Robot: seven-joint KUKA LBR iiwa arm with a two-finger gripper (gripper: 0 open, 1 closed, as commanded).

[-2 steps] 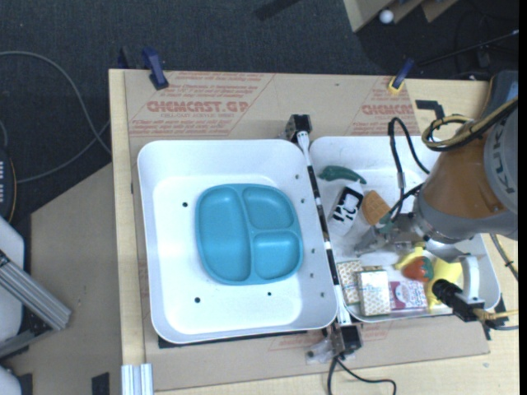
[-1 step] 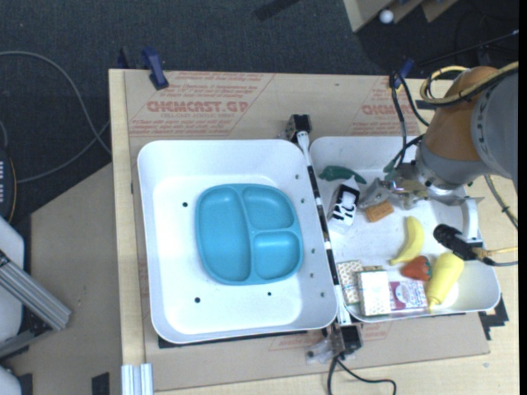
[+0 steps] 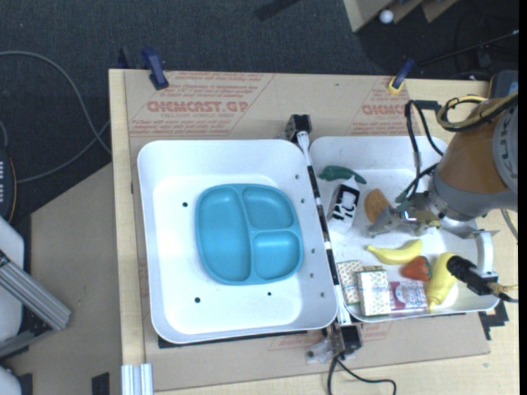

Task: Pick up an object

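Small printed boxes (image 3: pixel 372 290) lodged at the right bin's (image 3: pixel 362 148) near edge, bananas (image 3: pixel 397 252) and a red item (image 3: pixel 417 267) just beyond, gripper (image 3: pixel 401 215) lowered beside a brown object (image 3: pixel 377 205), finger state not discernible, blue divided plate (image 3: pixel 248 233) held in the left bin (image 3: pixel 165 220), "CHEMCAST GP" printed on the far board (image 3: pixel 198 105).

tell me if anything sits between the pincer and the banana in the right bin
Nothing visible does. The pincer hangs low in the right bin, with the banana just below it in the view. The brown object lies to its left, beside that path rather than across it.
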